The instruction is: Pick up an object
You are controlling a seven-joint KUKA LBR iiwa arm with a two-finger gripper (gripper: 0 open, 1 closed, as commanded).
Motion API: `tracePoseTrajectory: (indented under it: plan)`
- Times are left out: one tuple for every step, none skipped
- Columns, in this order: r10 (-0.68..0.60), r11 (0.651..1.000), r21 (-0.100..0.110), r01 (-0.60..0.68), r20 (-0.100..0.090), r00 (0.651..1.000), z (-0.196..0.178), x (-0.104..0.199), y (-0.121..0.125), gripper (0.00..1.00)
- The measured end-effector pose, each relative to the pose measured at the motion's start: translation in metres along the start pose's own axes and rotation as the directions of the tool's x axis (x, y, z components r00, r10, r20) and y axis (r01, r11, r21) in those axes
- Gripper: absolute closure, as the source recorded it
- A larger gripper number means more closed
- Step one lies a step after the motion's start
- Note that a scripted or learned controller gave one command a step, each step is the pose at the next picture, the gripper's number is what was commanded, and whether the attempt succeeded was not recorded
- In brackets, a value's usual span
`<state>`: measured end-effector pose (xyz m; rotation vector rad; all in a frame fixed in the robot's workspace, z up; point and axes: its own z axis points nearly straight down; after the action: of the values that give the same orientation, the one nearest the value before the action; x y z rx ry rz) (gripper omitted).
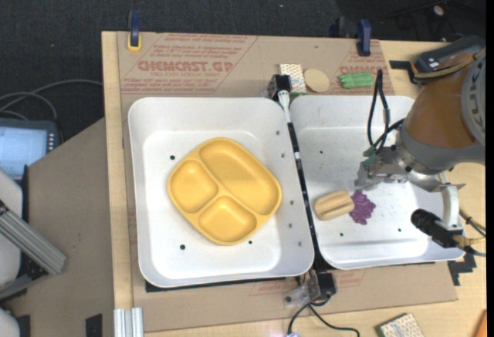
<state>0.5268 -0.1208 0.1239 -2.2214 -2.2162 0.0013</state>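
The big grey and orange robot arm is closest to the camera and reaches in from the right. At its end is the pincer, low over the right bin. You cannot tell how wide the pincer is open, because the arm covers most of it. Nothing can be seen held in it.

Just below the pincer lies a small purple toy on the floor of the right bin. A tan block that looks like a bread roll lies down and to the left of the pincer, touching the purple toy. Both are near the pincer but not in it.

Far to the left of the pincer is the left bin. A yellow plate with three parts sits in the middle of it.

Up and to the left of the pincer, past the back edge of the bins, a round tan thing rests on the brown board. A small green thing lies straight above the pincer on the same board. Two blue clamps hold the back edge of the board.
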Motion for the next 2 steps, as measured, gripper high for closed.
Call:
tracePoseTrajectory:
  plan:
    - [-0.002, 1.000, 0.000, 0.002, 0.001, 1.000, 0.002, 0.001, 0.001, 0.00]
    - [0.003, 1.000, -0.005, -0.003, -0.001, 1.000, 0.037, -0.019, -0.043, 0.00]
